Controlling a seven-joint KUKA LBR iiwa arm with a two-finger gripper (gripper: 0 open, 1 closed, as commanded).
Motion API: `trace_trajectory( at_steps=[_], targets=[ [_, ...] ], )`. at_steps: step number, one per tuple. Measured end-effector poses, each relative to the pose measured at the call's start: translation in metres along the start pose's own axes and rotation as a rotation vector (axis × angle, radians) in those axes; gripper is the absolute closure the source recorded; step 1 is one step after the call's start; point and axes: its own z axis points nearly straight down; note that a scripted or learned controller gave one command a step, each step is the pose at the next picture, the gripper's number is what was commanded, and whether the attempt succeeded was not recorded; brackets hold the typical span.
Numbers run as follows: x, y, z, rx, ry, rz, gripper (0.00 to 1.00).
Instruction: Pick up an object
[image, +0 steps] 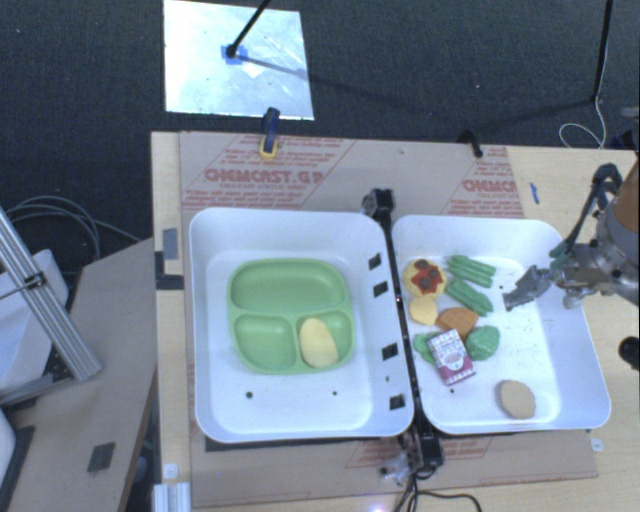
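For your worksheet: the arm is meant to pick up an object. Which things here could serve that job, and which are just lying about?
Job: gripper; toy foods in the right bin: green beans, red carton, brown cookie.

Lying about: green tray holding a yellow piece, left bin, foil sheet.

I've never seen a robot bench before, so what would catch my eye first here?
Probably the green divided plate in the left bin, with a pale yellow piece in its lower right compartment. Next, the bright cluster of toy food on the left side of the right bin, with the robot's hand over that bin, reaching in from the right.
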Motion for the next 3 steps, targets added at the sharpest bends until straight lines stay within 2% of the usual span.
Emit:
trace_trajectory(
  at_steps=[1, 2, 3],
  targets=[
    [0.038, -0.011, 0.087, 0.008, 0.004, -0.004, 0.00],
    [0.021, 0.126, 0.179, -0.009, -0.002, -0.005, 0.00],
    [-0.026, 0.161, 0.184, 0.018, 0.011, -0.004, 0.00]
  ],
)
